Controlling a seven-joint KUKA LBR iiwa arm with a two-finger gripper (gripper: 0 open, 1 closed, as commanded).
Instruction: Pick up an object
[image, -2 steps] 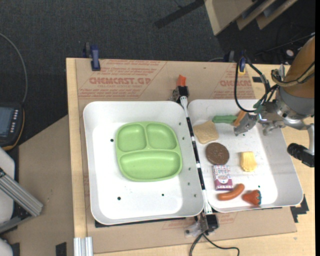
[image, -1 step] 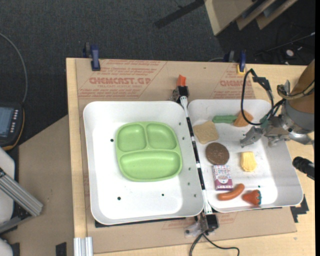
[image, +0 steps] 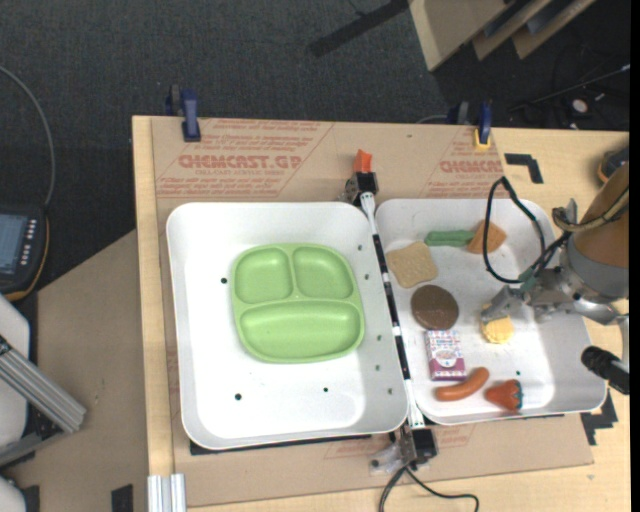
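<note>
Green tray (image: 297, 304), white bins (image: 200, 330)

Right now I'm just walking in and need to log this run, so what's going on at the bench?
The arm reaches in from the right, its gripper low in the right bin just above a small yellow block. Whether it grips anything can't be told. Nearby lie a brown disc, a tan square slice, a pink carton, a toy sausage, a red pepper and a carrot. The left bin holds a green divided plate.

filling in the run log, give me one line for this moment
stage: reaching | gripper: low in right bin, over yellow block | held: nothing seen | green tray: left bin
</note>
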